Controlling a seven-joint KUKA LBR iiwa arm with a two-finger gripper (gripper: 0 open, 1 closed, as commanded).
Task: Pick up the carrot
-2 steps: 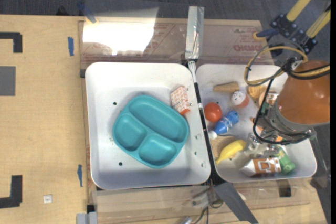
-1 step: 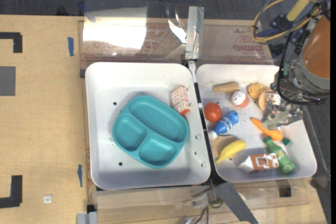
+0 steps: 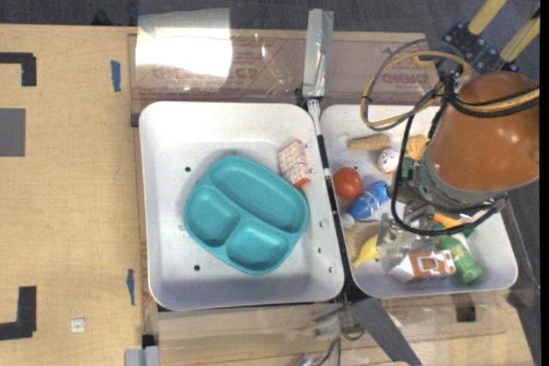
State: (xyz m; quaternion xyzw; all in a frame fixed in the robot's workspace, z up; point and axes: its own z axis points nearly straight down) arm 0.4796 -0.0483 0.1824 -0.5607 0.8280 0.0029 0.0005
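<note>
Right now, arm: low over right bin (image 3: 506, 270), among toys.
Carrot (image 3: 446, 223): orange sliver beside wrist, mostly hidden.
Claw (image 3: 401, 223): grip state impossible to tell.
Left bin (image 3: 163, 184): teal tray (image 3: 246, 213).

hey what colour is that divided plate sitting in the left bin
Teal blue. The divided plate lies in the left bin, clearest in the camera view.

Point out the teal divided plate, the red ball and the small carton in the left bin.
teal divided plate (image 3: 249, 214), camera view, middle ridge.
red ball (image 3: 347, 183), camera view, top surface.
small carton (image 3: 294, 162), camera view, printed face.
</note>
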